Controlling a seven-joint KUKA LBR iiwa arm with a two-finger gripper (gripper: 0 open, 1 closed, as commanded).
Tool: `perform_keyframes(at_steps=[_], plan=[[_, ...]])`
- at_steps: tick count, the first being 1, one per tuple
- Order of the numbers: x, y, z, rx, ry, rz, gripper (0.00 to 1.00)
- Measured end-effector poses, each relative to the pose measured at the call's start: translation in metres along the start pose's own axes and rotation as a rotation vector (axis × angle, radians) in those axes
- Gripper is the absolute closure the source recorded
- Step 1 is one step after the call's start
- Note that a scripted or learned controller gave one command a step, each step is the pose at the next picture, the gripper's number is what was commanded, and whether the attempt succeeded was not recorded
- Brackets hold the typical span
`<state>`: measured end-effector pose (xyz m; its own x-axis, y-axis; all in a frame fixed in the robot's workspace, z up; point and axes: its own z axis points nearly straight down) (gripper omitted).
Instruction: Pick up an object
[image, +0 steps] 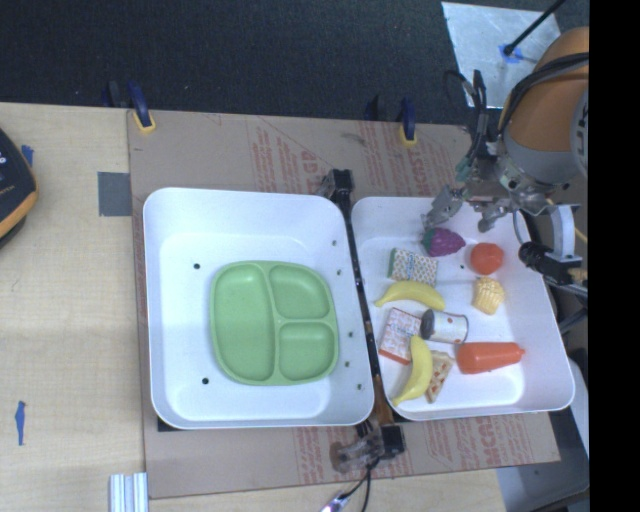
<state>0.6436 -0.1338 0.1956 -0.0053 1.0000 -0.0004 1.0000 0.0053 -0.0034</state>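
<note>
My gripper (466, 213) hangs over the back of the right bin (540, 385), its two fingers spread open with nothing between them. A purple toy vegetable (445, 241) lies just below the left finger (440, 209), and a red tomato (486, 258) lies below the right one. Further forward in the same bin are a piece of yellow corn (488, 295), a green-and-white packet (413, 265), two bananas (410, 294) (418, 368), a small can on its side (444, 325), an orange carrot (488, 356) and a red-and-white card (400, 330).
The left bin (175, 230) holds a green divided plate (273, 321). The bins sit side by side on brown cardboard (250, 155) held by clamps. A black-and-orange device (12, 190) lies at the far left of the bench.
</note>
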Motion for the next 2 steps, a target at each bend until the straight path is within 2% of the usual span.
perform_keyframes(at_steps=[1,2], plan=[[-0.017,0.012,0.065,0.002,-0.001,0.0,0.0],[0.003,0.014,0.099,-0.004,-0.004,0.0,0.0]])
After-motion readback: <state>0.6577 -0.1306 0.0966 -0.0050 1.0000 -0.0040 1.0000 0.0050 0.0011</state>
